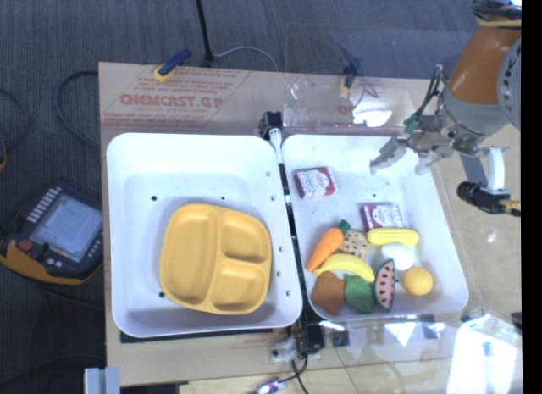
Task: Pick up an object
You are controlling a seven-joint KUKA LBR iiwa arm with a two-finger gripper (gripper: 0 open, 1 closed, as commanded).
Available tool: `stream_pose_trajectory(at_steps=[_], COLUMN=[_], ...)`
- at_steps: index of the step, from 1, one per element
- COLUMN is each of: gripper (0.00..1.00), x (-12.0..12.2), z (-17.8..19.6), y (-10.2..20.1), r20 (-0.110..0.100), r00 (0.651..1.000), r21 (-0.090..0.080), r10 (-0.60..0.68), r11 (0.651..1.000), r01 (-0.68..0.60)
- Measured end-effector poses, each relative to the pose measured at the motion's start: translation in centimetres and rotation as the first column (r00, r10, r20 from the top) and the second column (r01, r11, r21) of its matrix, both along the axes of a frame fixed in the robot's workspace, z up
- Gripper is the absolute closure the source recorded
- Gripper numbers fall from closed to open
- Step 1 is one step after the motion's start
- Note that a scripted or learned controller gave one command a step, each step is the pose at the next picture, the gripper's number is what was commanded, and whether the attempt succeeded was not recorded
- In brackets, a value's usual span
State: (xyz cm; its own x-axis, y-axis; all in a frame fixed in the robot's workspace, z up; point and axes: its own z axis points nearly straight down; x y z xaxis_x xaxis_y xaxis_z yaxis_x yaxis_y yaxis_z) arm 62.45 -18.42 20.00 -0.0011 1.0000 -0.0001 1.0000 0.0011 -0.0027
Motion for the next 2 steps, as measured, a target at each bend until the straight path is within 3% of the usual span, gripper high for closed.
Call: stream_pose_trajectory(at_steps=[1, 2], gripper=[0.0, 0.0], x=[-1.5, -4.1], z=[-10.2, -10.9], y=[-2.1, -1.3], r20=[0.002, 0.024], r00=[0.999, 0.993], r21=[0.0, -0.001], r10=[0.037, -0.116], r11=[0.999, 0.993], r01=[-0.037, 0.116])
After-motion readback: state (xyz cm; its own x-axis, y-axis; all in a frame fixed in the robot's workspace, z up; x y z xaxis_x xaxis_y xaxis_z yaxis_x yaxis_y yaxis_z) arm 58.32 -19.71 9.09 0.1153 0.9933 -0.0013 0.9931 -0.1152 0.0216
